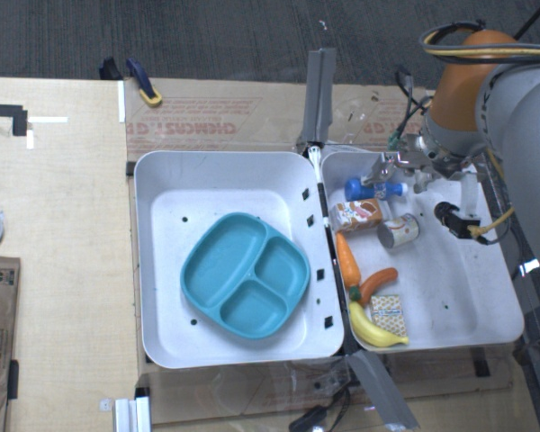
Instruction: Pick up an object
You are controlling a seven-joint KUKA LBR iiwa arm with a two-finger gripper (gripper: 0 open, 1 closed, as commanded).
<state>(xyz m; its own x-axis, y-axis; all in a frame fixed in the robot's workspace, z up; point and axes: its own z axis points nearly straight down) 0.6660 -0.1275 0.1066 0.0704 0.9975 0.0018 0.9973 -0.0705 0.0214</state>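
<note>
The right bin [459, 304] holds several objects. A blue bottle [373, 189] lies at its back left, with an orange-brown pouch [357, 214] just in front of it and a grey can [398, 231] to the right of the pouch. Nearer the front lie an orange carrot [346, 257], a red-orange pepper [378, 283], a small patterned packet [387, 311] and a yellow banana [376, 329]. My gripper [394, 166] hangs low at the back of this bin, right above the blue bottle's right end. Nothing is visibly held.
The left bin [162, 241] holds a blue three-compartment plate [245, 275]. A grey post [319, 97] rises behind the divider between the bins. The arm [486, 88] covers the right bin's back right corner. Its right half has bare floor.
</note>
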